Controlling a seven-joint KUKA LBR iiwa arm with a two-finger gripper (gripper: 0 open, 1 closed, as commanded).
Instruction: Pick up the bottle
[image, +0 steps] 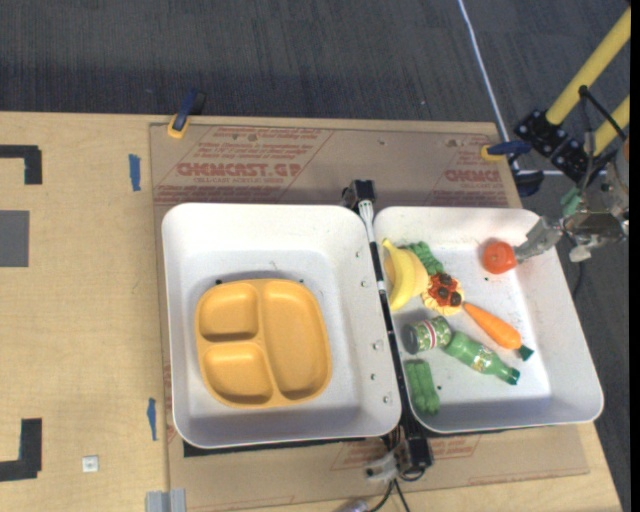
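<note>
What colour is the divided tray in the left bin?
Yellow-orange: the divided tray shows plainly in the camera view.

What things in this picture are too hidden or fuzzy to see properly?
- Tool, camera view: small and blurred at the right bin's edge; open or shut, unclear.
- Arm, camera view: cut off by the right edge.
- Bottle, camera view: its label is too small to read.
- Small can, camera view: its print is too small to read.
- Banana, camera view: its lower end is hidden by the red and yellow toy.
</note>
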